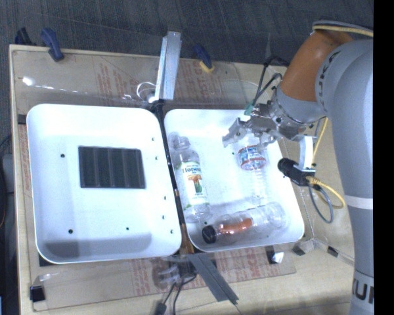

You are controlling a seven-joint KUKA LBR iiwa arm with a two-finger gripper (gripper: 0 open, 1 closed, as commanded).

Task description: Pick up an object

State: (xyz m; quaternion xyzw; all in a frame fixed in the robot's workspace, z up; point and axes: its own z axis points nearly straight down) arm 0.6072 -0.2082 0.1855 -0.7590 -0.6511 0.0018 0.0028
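Landmark for everything below: right bin (pixel 220 176), the white one on the arm (pixel 345 110) side.

Over the right bin's far half, toward its arm-side wall: gripper (pixel 249 131), hanging low, directly above a clear bottle. Jaw state: cannot tell, masked by wrist hardware from this angle. No grasp confirmed.

Pick candidates, all inside the right bin, all clear plastic, all lying down:
- blue-label bottle (pixel 253 159): near the bin's arm-side wall, running far-to-near. Far end right beneath the gripper; touching or just short of it, cannot tell which.
- orange-label bottle (pixel 192 179): along the bin's opposite wall, the one next to the neighbour bin. Also running far-to-near.
- black-cap bottle (pixel 243 225): crosswise along the bin's near wall, amber tint inside. Cap toward the near corner on the neighbour-bin side. Close to the near ends of the other two; contact not readable.

Around the right bin:
- left bin (pixel 59 195): just beside it, rims meeting along one seam. Dark slatted panel (pixel 111 167) in the middle of its floor.
- metal bar (pixel 167 64): just beyond the right bin's far corner on the seam side, pointing away from the bin, slightly tilted.
- blue clamp (pixel 203 58): beyond the right bin's far wall, on the bench edge.
- orange band (pixel 305 64): above and beyond the right bin's far arm-side corner.
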